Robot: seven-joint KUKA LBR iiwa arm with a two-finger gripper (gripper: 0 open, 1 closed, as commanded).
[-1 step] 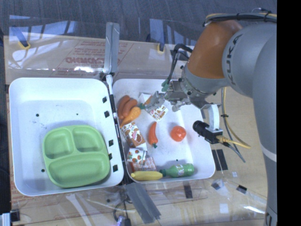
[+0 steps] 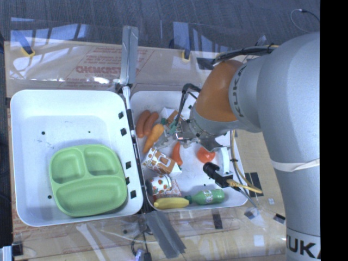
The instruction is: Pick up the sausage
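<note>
The sausage (image 2: 144, 123), a pair of reddish-brown links, lies at the upper left of the right bin (image 2: 157, 98), close to its left wall. An orange carrot (image 2: 153, 138) rests just below it, pointing down-left. My gripper (image 2: 178, 128) hangs low over the middle of the right bin, a short way to the right of the sausage and slightly below it. The wrist and the orange band (image 2: 217, 94) cover most of the gripper from above.
Lower in the right bin lie a red chili (image 2: 177, 154), a tomato (image 2: 205, 155), a small carton (image 2: 159, 161), a can (image 2: 161, 185), a banana (image 2: 171, 203) and a green bottle (image 2: 209, 197). The left bin (image 2: 32, 113) holds a green divided plate (image 2: 87, 179).
</note>
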